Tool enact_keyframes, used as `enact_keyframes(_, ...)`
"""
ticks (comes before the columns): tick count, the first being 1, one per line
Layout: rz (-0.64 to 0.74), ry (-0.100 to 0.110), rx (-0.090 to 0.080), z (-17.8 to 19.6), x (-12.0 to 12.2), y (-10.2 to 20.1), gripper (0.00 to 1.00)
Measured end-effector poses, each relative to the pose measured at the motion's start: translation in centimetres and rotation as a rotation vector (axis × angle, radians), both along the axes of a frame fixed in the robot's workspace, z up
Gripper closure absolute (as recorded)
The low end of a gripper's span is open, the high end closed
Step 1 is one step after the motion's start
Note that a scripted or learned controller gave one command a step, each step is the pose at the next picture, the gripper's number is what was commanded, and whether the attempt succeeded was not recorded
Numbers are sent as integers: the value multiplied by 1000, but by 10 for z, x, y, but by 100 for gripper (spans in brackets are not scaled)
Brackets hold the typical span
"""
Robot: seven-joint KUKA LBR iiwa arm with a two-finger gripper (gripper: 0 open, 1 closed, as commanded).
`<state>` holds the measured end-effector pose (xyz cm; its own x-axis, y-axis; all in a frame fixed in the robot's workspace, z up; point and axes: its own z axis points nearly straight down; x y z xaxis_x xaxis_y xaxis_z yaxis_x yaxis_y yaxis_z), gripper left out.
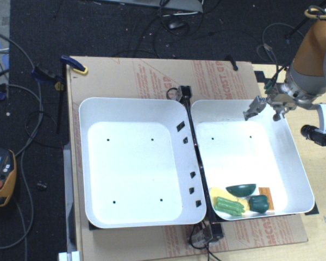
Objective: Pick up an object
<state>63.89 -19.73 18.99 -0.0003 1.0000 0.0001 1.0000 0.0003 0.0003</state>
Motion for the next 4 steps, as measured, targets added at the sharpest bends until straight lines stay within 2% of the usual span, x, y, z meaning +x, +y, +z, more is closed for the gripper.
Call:
enact_keyframes(1, -1, 9, 2, -91, -87, 25, 0)
enact_keyframes(2, 0, 0, 0, -77, -85, 24, 100)
enact_keyframes(3, 8, -7, 2, 2, -71, 114, 100)
enact_keyframes(4, 3, 1, 1, -2, -81, 147, 100)
